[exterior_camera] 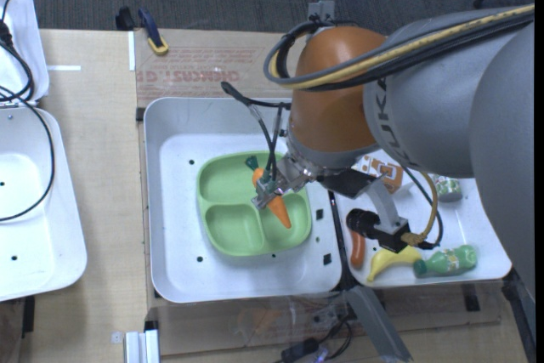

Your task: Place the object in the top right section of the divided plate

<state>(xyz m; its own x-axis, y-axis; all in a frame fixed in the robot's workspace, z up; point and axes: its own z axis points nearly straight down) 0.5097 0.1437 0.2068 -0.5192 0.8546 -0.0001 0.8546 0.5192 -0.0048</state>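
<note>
The green divided plate (pixel 223 227) lies in the left bin (pixel 170 208); my gripper (pixel 270 193) is closed on the carrot (pixel 279 212) at its leafy end; the carrot's long axis slants, tip down-right over the plate's right section; I should lower slowly before releasing.

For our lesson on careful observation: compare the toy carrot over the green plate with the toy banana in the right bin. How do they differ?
Colour: the carrot is orange, the banana yellow.
Shape: the carrot tapers straight to a point; the banana curves.
Place: the carrot is over the green divided plate in the left bin, at the gripper; the banana lies in the right bin, beside a green bottle.
Both are toy foods.
</note>
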